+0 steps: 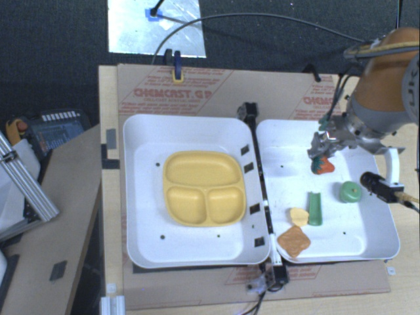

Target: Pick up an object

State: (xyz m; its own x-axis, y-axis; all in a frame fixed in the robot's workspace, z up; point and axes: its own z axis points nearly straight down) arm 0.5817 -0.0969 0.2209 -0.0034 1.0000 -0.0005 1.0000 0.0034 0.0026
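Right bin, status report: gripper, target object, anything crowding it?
Gripper low over orange-red toy, grasp unconfirmed. Green round piece and green stick sit apart. Nothing crowding.

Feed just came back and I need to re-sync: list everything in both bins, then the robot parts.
Left bin: 1, white, left half of bench.
Divided tray: 1, yellow, middle of left bin.
Right bin: 1, white, beside the left one.
Orange-red item: 1, upper right bin, under the gripper.
Green round piece: 1, right side.
Green stick: 1, centre.
Yellow piece: 1, beside stick.
Tan piece: 1, front left corner.
Gripper: 1, grey, over orange-red item.
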